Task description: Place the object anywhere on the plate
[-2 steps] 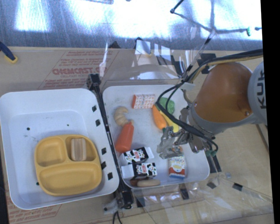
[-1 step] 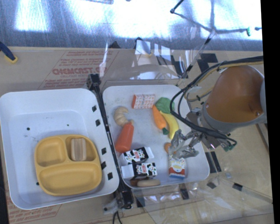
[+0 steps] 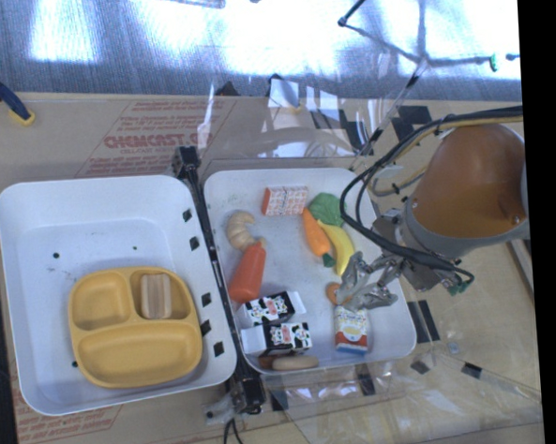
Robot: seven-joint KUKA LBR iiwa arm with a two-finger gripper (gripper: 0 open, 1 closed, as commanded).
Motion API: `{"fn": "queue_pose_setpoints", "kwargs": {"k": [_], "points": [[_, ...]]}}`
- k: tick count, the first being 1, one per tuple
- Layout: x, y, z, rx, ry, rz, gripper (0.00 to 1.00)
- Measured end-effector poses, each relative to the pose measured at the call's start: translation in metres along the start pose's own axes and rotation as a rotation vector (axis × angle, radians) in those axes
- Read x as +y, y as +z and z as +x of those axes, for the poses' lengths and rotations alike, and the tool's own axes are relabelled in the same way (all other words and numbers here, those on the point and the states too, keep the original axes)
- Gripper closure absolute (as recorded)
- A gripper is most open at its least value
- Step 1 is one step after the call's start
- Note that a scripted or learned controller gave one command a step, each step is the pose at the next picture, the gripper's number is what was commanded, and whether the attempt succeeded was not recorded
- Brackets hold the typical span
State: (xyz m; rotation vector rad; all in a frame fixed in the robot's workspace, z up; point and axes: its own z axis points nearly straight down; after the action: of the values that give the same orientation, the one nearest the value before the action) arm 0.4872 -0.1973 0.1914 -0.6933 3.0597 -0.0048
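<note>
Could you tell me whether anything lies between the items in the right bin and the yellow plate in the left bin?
Yes: the adjoining walls of the two bins, running between them. The yellow plate already holds a small tan piece in its upper right compartment; its other compartments look free. The tool hovers above a small carton.

We see our arm (image 3: 468, 181) coming in from the right side of the frame, its broad orange band filling the upper right as a rounded dome. Below the band sits the grey wrist ring, tilted down and toward the left. Dark cables loop from the upper part of the arm around to the wrist. From the wrist our gripper (image 3: 362, 291) reaches leftward and down, ending at the middle right of the frame, low over the right-hand part of the scene. Its metal fingers (image 3: 355, 279) point left; their spacing is unclear to us.
</note>
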Motion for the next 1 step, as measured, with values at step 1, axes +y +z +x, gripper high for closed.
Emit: {"fn": "queue_pose_setpoints", "kwargs": {"k": [1], "points": [[-0.0088, 0.0187, -0.0005, 0.003, -0.226, -0.005, 1.0]]}}
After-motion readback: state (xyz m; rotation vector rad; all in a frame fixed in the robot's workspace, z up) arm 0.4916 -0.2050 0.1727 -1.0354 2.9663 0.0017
